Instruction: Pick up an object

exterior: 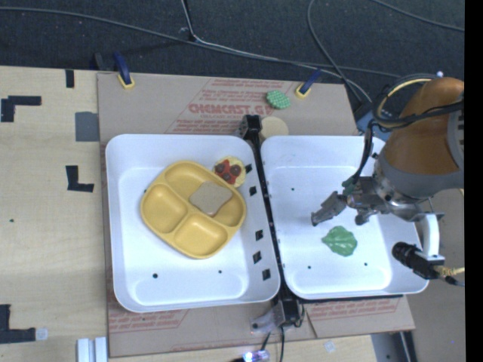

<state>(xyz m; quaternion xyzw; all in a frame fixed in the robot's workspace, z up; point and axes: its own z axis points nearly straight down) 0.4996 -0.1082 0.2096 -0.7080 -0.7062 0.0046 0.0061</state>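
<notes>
Nearest the camera, along the lower edge, sits the front rim of the right bin (339, 291). Within that bin, toward its lower middle, lies the task's likely target: a small green leafy piece (340, 240), flat on the white floor and apart from every wall.

Handling, as judged: it looks like a light moulded toy lettuce, low and crinkled, probably slightly pliable and not fragile. Its low profile leaves little to pinch; the best hold would be across its narrower width at the raised middle, with the fingers pressed close to the bin floor.

Position relative to the end effector (343, 206): the piece lies just below it in the view, near but not touching. One dark finger (326, 210) points out to the left, another is set to the right, so the end effector appears released, with nothing between its fingers; detail is coarse here, so the spread is a fair estimate only.

Outward: the left bin (128, 277) holds a yellow divided plate (177, 221) carrying a tan slab (210, 198), with a small red-and-yellow item (229, 170) at the plate's upper right. A green dotted object (278, 99) rests on the surface beyond the bins
</notes>
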